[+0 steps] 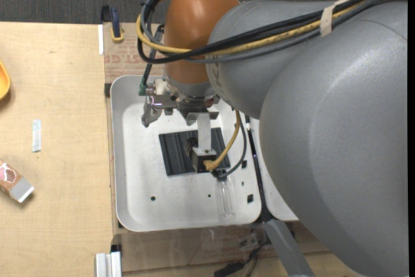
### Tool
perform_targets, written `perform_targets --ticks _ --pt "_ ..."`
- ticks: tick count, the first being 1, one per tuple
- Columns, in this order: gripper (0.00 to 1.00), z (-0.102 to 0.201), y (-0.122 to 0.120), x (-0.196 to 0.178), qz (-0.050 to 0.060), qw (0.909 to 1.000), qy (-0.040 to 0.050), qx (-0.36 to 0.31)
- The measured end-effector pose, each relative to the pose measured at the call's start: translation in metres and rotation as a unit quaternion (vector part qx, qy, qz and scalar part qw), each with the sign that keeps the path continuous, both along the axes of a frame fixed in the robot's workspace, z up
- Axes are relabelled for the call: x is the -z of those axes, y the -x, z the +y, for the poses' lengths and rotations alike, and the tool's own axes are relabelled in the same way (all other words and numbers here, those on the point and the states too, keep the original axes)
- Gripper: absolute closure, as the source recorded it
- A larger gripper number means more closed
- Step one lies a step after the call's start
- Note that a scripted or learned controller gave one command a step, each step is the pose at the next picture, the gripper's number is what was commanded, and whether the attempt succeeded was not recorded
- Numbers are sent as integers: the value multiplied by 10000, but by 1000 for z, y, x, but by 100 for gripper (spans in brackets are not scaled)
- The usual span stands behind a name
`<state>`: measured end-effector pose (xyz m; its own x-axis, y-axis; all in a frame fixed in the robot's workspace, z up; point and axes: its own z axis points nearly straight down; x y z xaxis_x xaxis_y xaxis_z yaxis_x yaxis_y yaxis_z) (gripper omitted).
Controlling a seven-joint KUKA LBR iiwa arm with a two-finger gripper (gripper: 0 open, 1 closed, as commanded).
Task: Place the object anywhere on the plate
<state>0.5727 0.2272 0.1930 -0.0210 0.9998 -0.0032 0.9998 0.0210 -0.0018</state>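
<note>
In the camera view, the gripper (181, 110) is seen low over the white bin (130, 204); whether it is open or closed cannot be told. A black ridged block (175, 154) is seen flat on the bin floor beside it, and a clear tube (225, 199) nearby.

You can read nothing for certain here. The cardboard strip (123, 52) along the far edge of the white bin (115, 159) carries red printed letters, but they are blurred and partly hidden by the arm (311, 74), so you cannot make out a word. The small pale tag (36, 136) lying on the wooden bench (58, 74) near its left edge is too small to show any characters.
</note>
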Motion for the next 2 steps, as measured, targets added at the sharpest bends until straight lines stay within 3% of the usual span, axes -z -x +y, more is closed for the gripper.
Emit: perform_targets --ticks 2 --pt "0 0 0 0 0 10000 0 0"
